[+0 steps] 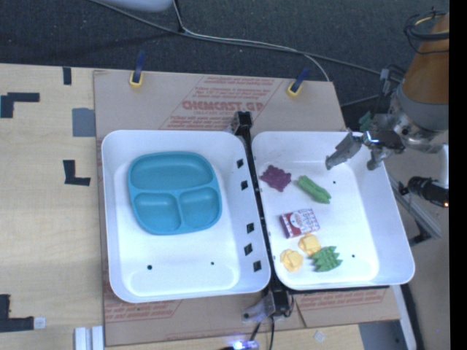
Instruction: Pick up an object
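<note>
Glossy white plastic bins [117, 217]; smooth blue plastic tray [175, 193]; matt cardboard sheet [219, 100]; wood-look bench [36, 224].

Blue tray [174, 193], purple toy [276, 177], white bins [117, 217]

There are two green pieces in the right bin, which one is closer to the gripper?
The elongated green piece lying alone near the purple piece is closer to the gripper. The other, spikier green piece sits at the bin's front beside the yellow pieces.

I see two bins side by side: the left bin [117, 217] holds a divided tray [175, 192] in its upper half. The right bin [379, 232] holds five small items [306, 221] toward frame centre; the gripper [355, 152] hangs over its upper right.
</note>
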Motion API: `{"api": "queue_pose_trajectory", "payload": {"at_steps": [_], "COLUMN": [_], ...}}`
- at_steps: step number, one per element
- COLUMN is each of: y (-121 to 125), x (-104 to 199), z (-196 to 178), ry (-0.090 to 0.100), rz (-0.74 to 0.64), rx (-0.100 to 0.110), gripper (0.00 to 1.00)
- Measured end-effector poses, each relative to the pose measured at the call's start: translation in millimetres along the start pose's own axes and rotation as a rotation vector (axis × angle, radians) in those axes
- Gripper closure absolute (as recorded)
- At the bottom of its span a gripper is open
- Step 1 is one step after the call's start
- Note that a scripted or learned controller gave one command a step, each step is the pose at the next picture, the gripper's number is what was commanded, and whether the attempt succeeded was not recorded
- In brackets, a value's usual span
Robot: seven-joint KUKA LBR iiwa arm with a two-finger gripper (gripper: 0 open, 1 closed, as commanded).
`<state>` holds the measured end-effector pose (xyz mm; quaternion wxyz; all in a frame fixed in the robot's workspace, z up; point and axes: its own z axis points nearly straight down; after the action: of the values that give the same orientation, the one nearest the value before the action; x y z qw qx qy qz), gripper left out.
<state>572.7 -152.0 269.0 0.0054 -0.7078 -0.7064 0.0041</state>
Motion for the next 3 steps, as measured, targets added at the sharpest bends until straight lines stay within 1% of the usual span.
{"api": "queue_pose_trajectory", "payload": {"at_steps": [1, 2, 3], "y": [2, -3, -3], "x": [0, 8, 6], "z": [-7, 53, 97], "ry": [-0.002, -0.001, -0.002], "rz": [-0.003, -0.003, -0.003], "rx": [-0.012, -0.006, -0.008], "gripper": [0.00, 0.00, 0.00]}}
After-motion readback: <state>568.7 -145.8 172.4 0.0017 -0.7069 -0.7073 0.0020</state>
